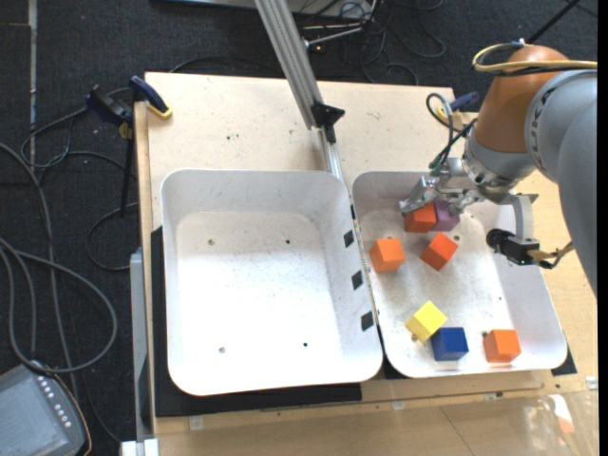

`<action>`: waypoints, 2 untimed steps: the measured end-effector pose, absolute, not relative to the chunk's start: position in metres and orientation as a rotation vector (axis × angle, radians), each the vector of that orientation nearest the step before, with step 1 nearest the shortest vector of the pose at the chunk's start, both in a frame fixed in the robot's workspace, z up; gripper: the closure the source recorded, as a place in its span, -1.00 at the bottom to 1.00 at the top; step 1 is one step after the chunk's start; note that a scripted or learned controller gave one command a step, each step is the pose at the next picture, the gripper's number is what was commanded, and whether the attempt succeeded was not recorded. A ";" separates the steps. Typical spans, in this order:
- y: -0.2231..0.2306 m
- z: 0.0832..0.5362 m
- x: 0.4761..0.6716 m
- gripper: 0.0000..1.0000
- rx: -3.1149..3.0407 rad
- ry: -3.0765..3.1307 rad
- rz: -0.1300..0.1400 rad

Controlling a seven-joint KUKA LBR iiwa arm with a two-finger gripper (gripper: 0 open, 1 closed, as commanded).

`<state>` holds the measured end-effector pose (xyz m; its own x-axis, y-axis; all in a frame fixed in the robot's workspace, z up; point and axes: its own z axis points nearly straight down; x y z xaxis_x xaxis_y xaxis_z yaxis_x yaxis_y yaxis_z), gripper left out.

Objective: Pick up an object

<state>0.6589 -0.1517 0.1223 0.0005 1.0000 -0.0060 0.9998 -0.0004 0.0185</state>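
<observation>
Bins are seen side by side on the table [237, 122]: the left bin [190, 198] at centre frame, the right bin [541, 321] at right. Six blocks are held in the right bin. At its upper part, the gripper [429, 199] is lowered over an orange block [420, 219] and a purple block [446, 217]; the state of the fingers cannot be told.

A slanted silver metal rail [290, 50] crosses the tan wooden bench [237, 126] — tangled black cables [57, 245] lie on dark carpet.
</observation>
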 end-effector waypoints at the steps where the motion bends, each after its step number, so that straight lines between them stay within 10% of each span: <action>1: -0.152 0.131 0.660 1.00 2.206 2.208 0.015; 2: -0.160 0.191 0.661 1.00 2.217 2.216 0.006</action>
<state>0.6612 -0.1603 0.1909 0.0004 1.0000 -0.0027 1.0000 -0.0004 0.0079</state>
